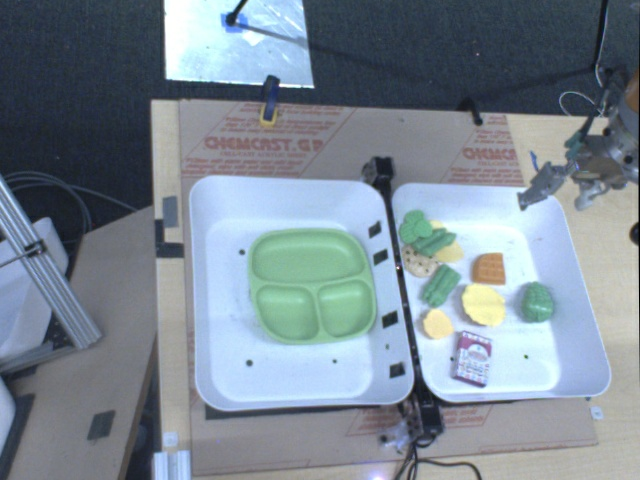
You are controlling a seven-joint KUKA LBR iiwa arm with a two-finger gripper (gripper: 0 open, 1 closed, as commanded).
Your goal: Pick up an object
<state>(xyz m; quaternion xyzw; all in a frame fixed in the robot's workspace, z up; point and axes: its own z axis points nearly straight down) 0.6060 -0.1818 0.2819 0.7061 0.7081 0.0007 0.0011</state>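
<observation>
My gripper (560, 190) hangs above the far right rim of the right bin (575, 368), open, with nothing between its fingers. Below it in that bin lie several toy foods: a green leafy piece (415, 228), a cookie (418, 264), a green pickle (440, 285), an orange block (488, 268), a yellow disc (483, 305), a green round piece (537, 303), a small yellow piece (437, 323) and a maroon box (472, 358). None of them touches the gripper.
The left bin (215, 368) holds a light green divided plate (310, 283). A black hinge strip (395, 298) runs between the two bins. A shiny metal sheet (238, 28) lies beyond the bench. An aluminium frame (45, 278) stands at the left.
</observation>
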